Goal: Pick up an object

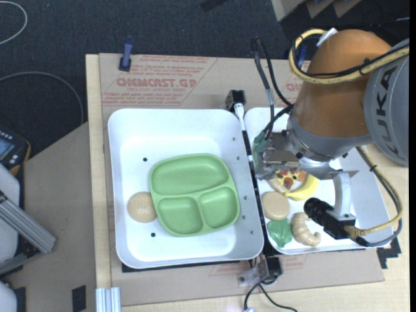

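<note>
**Low over a crowded corner of the right bin**

My gripper (278, 161) hangs over the left side of the right bin (259, 117), close to the wall it shares with the left bin (123, 174). My own wrist covers it from above, so I cannot tell whether it is spread or closed, and I see nothing held in it. The object I judge closest to a grasp is the small red-and-orange toy (289, 176). It lies on or against a yellow piece (307, 187), just beside the gripper.

The crowding is what worries me most. The toy and the yellow piece touch, so a grip closing there could catch both. It could also push one off the other and come up with neither. A tan disc (275, 206) sits just nearer, and a green piece (279, 231) and a pale curled piece (304, 229) lie at the near edge. A nudge could press the whole cluster tighter together. The dividing wall is just to my left, so a descent slightly off line could land on the rim rather than in the bin.

In the left bin, a green divided tray (194, 194) takes up much of the floor, and a tan round piece (140, 207) touches its left edge. Both lie beyond the wall and are not in my way
</note>
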`<state>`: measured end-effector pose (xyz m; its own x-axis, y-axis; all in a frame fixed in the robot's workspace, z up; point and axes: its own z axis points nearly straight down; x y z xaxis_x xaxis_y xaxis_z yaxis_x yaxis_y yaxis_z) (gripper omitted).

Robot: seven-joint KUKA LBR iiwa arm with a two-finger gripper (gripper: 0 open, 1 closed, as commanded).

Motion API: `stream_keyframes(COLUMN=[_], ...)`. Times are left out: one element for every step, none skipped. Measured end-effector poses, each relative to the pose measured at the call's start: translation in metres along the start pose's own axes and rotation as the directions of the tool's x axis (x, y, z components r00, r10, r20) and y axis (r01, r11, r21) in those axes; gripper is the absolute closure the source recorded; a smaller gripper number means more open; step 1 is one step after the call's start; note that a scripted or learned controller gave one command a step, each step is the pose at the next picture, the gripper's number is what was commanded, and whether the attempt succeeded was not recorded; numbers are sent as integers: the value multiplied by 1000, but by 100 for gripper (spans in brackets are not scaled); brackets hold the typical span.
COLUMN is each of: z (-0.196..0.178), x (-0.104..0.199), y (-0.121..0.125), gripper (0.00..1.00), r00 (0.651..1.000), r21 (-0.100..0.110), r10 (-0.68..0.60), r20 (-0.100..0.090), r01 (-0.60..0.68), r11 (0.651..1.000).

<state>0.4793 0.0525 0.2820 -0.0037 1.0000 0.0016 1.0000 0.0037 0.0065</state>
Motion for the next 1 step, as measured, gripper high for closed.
stream_keyframes(z=[-86], x=[86], y=[1], gripper=[100], r00=[1000], r21=[-5], r10=[-8], r20=[-4], r01=[8], r11=[1000])
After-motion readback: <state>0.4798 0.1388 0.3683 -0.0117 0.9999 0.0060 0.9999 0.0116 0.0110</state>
